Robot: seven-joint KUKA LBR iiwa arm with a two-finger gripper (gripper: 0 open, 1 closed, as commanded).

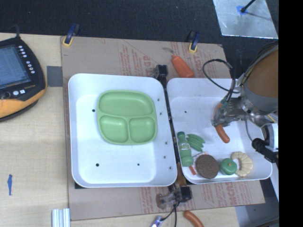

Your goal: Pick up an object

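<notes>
The end effector (221, 119) hangs low over the right white bin (199, 91), at the frame's right; how far it is open cannot be told. A small orange sausage-shaped toy (223, 135) lies just below it. Along the bin's lower edge sit one green leafy piece (194, 139), one round brown cookie (207, 166), one green round toy (228, 166) and one cream ring-shaped piece (245, 163). The left white bin (85, 141) holds one pale green divided plate (127, 117). No writing is legible.

left white plastic bin (80, 169): holds green three-part plate (127, 116) | right white plastic bin (189, 91): small toy foods (220, 162) along near edge
</notes>
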